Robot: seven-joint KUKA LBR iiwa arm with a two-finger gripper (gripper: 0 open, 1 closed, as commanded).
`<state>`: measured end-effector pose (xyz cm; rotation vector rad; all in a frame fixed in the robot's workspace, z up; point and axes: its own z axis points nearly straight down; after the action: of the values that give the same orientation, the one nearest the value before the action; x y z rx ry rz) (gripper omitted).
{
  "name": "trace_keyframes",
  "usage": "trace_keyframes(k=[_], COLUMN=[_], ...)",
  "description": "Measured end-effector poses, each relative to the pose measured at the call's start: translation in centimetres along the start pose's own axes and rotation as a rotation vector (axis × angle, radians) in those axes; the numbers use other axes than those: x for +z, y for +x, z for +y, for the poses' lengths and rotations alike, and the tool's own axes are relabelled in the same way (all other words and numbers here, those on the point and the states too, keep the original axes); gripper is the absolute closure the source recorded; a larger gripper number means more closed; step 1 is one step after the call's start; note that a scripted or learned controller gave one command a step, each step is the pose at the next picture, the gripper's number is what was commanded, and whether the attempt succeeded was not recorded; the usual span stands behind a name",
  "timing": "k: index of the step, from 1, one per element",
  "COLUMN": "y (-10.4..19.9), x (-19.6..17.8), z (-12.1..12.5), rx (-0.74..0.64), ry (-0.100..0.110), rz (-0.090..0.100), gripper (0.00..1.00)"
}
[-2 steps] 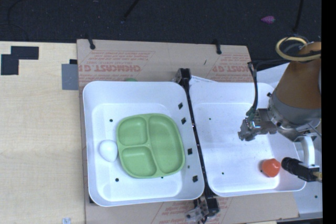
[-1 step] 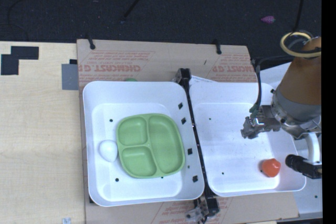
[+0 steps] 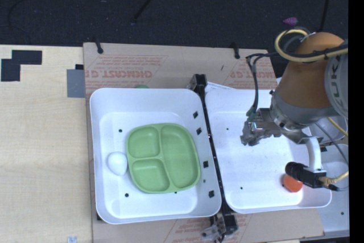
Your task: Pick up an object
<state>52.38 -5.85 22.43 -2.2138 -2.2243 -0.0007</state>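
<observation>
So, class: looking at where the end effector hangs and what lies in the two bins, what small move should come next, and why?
Probably shift the end effector toward the orange object in the right bin: it hangs above bare bin floor, and that object lies nearest.

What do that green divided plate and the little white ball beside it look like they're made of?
The green divided plate looks like moulded plastic: even pale green, smooth rounded ridges between three compartments, a soft sheen. The white ball seems smooth and matte, possibly plastic or foam; it is too small here to say more. Both lie in the left white bin, itself apparently thin formed plastic.
</observation>
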Motion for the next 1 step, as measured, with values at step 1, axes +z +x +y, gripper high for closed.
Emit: trace_keyframes(k=[1], y=[5.9], x=[-0.55], z=[0.8], rx=[-0.001], ry=[0.001], rz=[0.0], gripper=[1.0])
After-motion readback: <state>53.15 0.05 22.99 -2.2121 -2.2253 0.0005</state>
